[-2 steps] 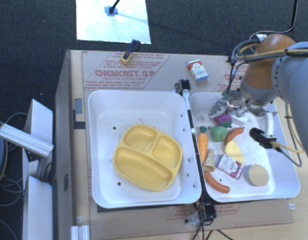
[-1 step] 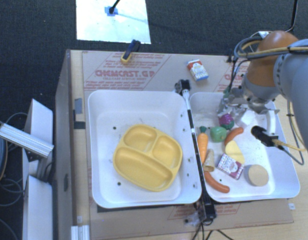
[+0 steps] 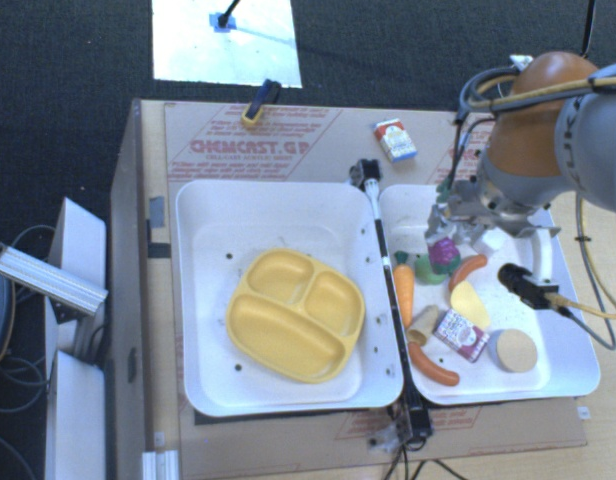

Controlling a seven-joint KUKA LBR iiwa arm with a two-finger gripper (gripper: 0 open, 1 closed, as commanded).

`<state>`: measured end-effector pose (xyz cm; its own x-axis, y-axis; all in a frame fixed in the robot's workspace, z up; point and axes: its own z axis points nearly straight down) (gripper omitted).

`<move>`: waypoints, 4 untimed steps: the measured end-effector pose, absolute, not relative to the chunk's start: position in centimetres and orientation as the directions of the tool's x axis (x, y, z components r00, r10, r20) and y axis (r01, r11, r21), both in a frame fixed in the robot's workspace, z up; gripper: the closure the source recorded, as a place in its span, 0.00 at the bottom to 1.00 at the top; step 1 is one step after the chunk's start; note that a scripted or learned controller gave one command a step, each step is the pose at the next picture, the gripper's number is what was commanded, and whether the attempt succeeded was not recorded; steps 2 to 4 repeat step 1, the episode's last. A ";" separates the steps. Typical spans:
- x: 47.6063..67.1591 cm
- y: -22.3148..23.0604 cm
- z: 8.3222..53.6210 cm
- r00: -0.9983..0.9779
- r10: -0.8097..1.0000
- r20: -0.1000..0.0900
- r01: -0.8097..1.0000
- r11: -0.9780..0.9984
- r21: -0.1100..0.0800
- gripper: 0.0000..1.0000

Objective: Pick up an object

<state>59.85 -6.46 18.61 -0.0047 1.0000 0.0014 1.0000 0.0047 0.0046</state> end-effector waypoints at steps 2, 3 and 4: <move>57.9 1.8 23.0 -0.006 1.000 0.002 1.000 0.006 0.003 1.00; 57.9 1.8 23.0 -0.006 1.000 0.002 1.000 0.006 0.003 1.00; 57.9 1.8 23.0 -0.006 1.000 0.002 1.000 0.006 0.003 1.00</move>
